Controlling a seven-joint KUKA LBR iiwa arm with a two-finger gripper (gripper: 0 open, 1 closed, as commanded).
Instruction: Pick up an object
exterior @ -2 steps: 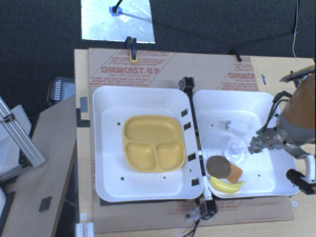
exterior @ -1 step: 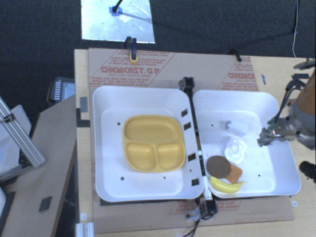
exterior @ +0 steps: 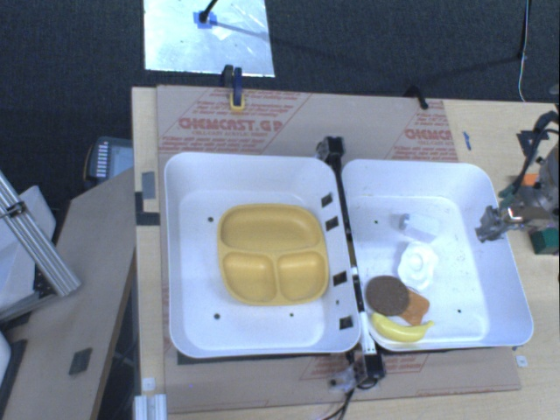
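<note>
Camera view looks down on two white bins set side by side on the worktop (exterior: 262, 112), presumably so things can be moved from one to the other. Left bin (exterior: 188, 182) carries a yellow divided tray (exterior: 269, 254). Right bin (exterior: 490, 234) holds the likely targets, bunched at its near left corner: a white lump (exterior: 418, 265), a brown disc (exterior: 387, 295), an orange piece (exterior: 416, 306) touching it, and a yellow banana (exterior: 401, 328) nearest the rim; a small pale item (exterior: 411, 226) lies farther back. At the right bin's right rim sits the gripper (exterior: 492, 226), too small and dark to tell how far it is parted; nothing is visibly in it. Its arm reaches in low from the right, well apart from the cluster
</note>
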